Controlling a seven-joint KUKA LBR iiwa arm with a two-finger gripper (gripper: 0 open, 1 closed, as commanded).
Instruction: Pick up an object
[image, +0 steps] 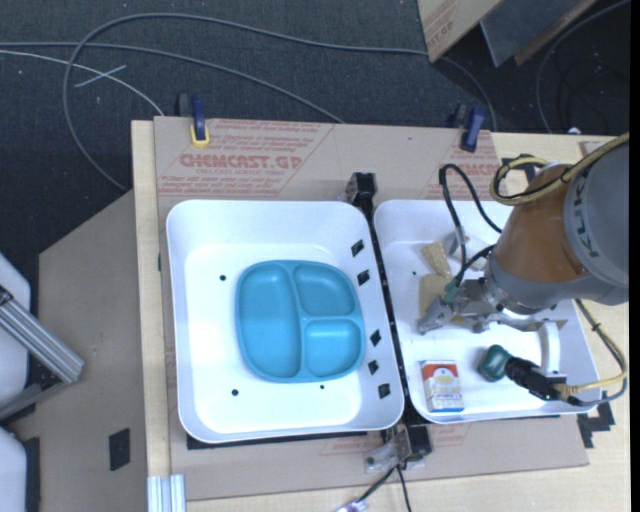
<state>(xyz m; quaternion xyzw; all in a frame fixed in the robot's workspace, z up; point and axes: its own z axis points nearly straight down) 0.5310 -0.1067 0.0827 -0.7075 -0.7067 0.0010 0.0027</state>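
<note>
The gripper (452, 300) is low in the right bin (400, 232), at middle right of the frame; the state of its fingers cannot be told. A small card box (442, 387) lies at lower right, apart from it. A blue divided plate (299, 320) sits in the left bin (190, 300).

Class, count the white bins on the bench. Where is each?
2. The left bin holds a blue divided plate; the right bin sits beside it, under the arm.

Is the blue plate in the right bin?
No, the blue plate lies in the left bin; the right bin holds small items.
</note>
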